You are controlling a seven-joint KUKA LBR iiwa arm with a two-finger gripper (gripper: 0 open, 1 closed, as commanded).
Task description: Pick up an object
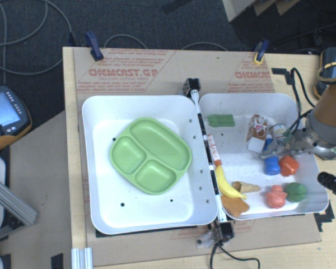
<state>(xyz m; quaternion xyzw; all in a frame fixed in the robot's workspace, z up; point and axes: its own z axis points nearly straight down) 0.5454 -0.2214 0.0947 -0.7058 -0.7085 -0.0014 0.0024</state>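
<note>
Hand (281, 145) low in the right bin (241, 102), I cannot tell its state, small blue toy (271, 165) just below it, beside an orange ball (289, 165), green plate (150, 155) in left bin (101, 116)

Arm (327, 114): rounded grey casing, orange band around upper section | Wrist: grey flange, lighter silver ring at base | Cables: black leads looping alongside the casing | Gripper (280, 144): small, dark metal with thin wiring about it, detail blurred | Markings, screws: too small to make out
</note>
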